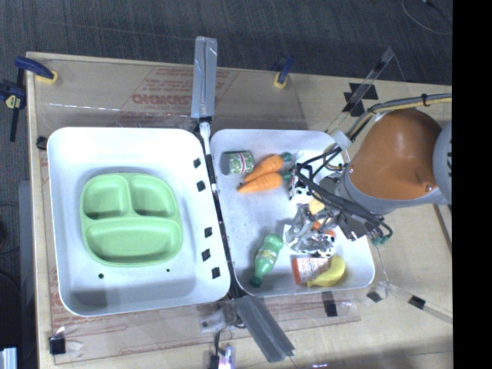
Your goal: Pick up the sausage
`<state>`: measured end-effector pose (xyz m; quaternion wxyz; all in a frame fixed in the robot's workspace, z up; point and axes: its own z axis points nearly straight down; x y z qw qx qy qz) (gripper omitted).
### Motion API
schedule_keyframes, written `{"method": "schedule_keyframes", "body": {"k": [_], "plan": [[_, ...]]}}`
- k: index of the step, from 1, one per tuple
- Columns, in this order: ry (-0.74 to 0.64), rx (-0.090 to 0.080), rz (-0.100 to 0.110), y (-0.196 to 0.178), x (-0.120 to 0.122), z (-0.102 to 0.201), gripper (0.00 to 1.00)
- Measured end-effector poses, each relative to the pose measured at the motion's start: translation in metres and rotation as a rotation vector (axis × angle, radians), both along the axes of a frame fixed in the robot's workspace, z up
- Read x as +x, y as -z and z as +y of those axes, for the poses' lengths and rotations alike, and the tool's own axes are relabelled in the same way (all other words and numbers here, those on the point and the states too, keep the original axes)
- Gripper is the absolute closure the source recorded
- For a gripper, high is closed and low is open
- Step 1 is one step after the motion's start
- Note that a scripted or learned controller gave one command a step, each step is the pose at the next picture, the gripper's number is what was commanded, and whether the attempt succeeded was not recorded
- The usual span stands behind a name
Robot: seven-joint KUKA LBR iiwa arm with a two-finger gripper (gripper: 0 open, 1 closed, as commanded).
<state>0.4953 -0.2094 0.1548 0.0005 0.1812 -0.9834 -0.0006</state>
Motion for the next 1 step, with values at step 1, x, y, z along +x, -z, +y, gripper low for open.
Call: {"method": "schedule_keyframes", "body": {"k": [1], "plan": [[-0.33, -0.002, -0.004, -0.0176, -0.0081, -0.0003, 1.0]]}}
